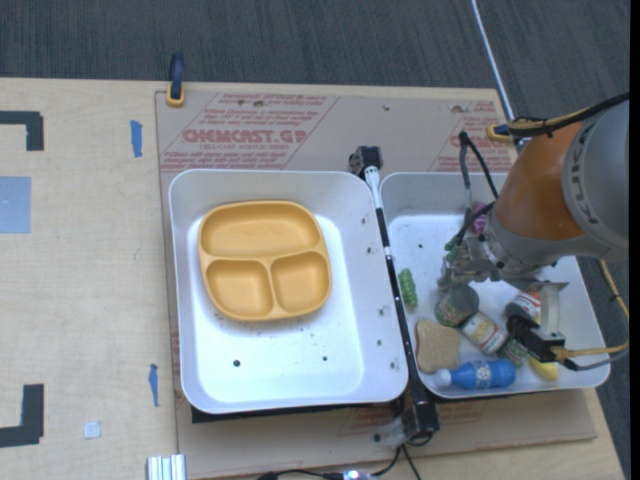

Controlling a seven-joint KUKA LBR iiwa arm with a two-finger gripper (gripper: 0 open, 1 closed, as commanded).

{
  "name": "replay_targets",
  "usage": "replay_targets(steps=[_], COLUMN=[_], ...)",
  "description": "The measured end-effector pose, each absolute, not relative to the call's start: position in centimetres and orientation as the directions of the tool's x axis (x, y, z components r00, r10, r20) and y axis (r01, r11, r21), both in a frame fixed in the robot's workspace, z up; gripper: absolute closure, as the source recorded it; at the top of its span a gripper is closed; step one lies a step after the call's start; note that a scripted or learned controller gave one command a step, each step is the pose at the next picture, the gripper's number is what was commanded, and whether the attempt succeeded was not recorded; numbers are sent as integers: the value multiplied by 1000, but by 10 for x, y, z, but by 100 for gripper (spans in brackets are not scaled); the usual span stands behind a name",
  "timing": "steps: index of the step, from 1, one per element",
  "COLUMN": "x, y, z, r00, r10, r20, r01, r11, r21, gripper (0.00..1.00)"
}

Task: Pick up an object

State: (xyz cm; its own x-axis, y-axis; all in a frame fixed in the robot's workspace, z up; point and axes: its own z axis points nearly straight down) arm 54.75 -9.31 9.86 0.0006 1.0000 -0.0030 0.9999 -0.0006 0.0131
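Right bin (420,230) holds clutter along near side; arm overhead. Gripper (462,276) low in bin, directly over grey round can (455,306), which lies just toward near rim. Blue bottle (482,374) lengthwise along rim. Grip state: cannot tell

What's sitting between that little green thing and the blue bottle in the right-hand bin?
In the camera view, a tan, bread-like piece lies between the green thing and the blue bottle, low in the right bin.
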Motion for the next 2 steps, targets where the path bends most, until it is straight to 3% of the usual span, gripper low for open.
replay_targets(steps=[1,2], x=[513,524], y=[-204,-147], z=[144,179], r00=[2,-2], r10=[1000,1000], r20=[-3,-1], r01=[1000,1000], r11=[-2,2], r21=[4,4], gripper=[100,100])
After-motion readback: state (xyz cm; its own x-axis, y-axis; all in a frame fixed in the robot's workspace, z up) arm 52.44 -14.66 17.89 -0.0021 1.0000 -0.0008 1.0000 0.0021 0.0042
